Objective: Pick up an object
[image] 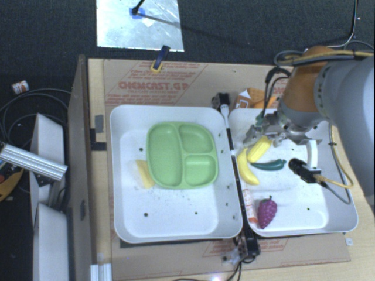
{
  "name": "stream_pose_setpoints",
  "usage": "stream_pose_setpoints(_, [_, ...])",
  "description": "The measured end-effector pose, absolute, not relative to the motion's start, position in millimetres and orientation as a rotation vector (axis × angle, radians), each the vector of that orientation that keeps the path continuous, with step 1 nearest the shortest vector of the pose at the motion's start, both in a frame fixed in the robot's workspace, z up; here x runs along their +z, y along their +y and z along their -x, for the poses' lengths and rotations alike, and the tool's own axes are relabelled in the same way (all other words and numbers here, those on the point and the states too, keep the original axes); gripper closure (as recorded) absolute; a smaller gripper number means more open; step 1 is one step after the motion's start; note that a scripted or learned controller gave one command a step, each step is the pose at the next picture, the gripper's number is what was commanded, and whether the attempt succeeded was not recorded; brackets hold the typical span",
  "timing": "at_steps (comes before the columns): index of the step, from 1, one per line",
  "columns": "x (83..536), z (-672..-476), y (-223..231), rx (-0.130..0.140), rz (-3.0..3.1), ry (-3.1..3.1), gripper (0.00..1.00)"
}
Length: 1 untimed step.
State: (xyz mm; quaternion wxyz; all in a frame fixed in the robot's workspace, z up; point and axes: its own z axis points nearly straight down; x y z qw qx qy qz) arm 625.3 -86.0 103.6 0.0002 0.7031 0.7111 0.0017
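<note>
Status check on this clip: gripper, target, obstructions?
Gripper low over right bin, at banana. Grip unconfirmed. Dark green pepper alongside; purple grapes apart.

Two white bins [176,230] sit on a tan cardboard sheet [176,78] printed with red lettering. A pale green divided plate [181,156] and a yellow piece [143,173] lie in one; the other holds yellow bananas [252,160], a dark green pepper [270,164] and purple grapes [267,211]. The arm [328,92] is grey with orange.

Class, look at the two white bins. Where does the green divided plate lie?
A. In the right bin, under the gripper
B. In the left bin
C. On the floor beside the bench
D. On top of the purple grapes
B: the green divided plate sits inside the left bin.
</note>
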Motion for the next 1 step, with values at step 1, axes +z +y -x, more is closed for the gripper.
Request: stream_pose_setpoints(1, [117.6, -624.1, -90.5, 0.006, -2.214, 2.225, 1.0])
